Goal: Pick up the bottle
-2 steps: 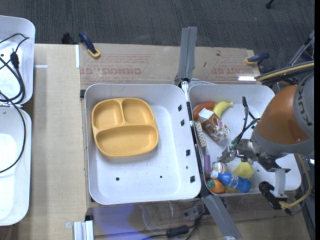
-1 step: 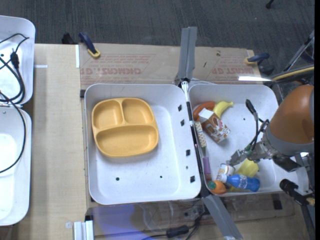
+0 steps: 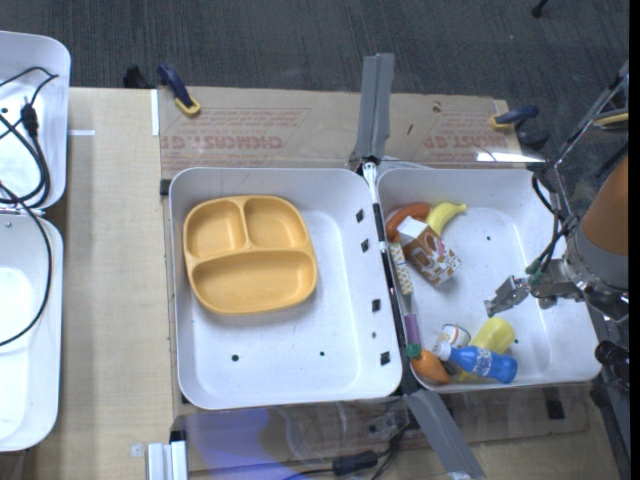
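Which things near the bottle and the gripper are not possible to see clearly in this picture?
- Blue bottle, camera view: label too small to read.
- Small can: partly hidden by the bottle and the yellow cup.
- Gripper: too small and blurred.
- Arm: cut off by the right edge.

The arm (image 3: 610, 233) gets chopped off by the right edge, so most of it isn't visible. The gripper (image 3: 507, 296) is small and fuzzy, can't tell how its tips stand. Just below them, the blue bottle (image 3: 480, 364) covers part of the orange fruit (image 3: 428, 367) and a little can (image 3: 452, 336). Up and left, the carton (image 3: 430, 254) hides half the orange thing (image 3: 408, 214) behind it.
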Controlling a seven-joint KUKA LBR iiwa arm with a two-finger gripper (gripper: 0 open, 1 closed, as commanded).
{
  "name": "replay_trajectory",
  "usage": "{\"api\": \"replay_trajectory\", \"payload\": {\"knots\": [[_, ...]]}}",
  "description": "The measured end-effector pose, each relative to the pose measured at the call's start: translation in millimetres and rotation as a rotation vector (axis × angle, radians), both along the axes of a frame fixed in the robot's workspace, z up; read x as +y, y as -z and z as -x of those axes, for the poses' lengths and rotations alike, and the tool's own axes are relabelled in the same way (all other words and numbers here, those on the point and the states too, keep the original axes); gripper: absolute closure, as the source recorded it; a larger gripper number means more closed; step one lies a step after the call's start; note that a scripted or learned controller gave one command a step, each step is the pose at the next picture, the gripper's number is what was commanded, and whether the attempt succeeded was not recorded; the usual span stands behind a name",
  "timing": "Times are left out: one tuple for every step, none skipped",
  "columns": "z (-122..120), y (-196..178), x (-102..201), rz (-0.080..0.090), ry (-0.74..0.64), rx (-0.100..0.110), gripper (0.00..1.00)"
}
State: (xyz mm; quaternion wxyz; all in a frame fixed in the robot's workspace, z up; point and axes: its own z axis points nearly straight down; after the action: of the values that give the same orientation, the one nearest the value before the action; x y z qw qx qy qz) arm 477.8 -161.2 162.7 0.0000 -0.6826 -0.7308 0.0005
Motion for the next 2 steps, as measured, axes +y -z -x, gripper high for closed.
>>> {"api": "replay_trajectory", "payload": {"knots": [[-19,28,30,-0.001,0.028,0.003,0.0],[1,72,60,-0.002,-0.226,0.002,0.0]]}}
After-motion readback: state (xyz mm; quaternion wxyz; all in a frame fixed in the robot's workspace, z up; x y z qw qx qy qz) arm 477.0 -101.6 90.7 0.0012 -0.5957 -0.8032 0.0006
